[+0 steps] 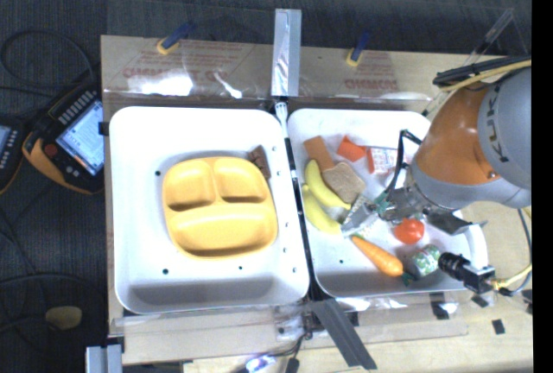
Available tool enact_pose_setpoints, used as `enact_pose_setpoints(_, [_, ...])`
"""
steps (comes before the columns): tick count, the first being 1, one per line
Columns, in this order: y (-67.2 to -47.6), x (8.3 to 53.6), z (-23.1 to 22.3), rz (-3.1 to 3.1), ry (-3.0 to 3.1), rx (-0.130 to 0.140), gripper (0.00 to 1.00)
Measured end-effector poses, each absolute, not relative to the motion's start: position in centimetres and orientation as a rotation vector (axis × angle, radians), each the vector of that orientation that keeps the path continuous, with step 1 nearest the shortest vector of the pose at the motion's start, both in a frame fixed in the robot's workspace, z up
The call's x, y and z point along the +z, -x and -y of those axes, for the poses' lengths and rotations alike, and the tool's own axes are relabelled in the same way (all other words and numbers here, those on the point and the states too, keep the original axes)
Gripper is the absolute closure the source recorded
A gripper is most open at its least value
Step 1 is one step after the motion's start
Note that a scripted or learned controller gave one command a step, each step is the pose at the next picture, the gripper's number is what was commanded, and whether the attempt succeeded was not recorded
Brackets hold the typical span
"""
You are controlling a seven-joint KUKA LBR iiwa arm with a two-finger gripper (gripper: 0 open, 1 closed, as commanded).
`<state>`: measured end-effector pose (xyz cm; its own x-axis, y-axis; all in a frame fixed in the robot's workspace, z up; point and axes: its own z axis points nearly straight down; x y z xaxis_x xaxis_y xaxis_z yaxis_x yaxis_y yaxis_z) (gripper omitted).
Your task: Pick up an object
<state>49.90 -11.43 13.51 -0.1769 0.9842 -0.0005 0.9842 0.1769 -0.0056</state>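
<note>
The right bin (339, 283) holds a yellow banana (317, 199), a slice of brown bread (344, 180), an orange carrot (378, 255), a red tomato (409, 230), a small green object (424, 262), an orange block (351, 148), a brown piece (315, 150) and a red-and-white packet (381, 158). My gripper (361, 218) is low in this bin, its tip just right of the banana's lower end, below the bread and above the carrot's left end. Nothing shows as held in it.
The left bin (130, 216) carries a yellow divided plate (220, 204) with a small brown item (257, 158) at its far right corner. The grey and orange arm (462, 151) covers the right bin's right side. A handheld controller (73, 142) lies left of the bench.
</note>
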Motion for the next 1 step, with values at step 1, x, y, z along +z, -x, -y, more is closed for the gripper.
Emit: enact_pose_setpoints(1, [-48.38,11.95,11.54,2.500,1.897,0.005,0.00])
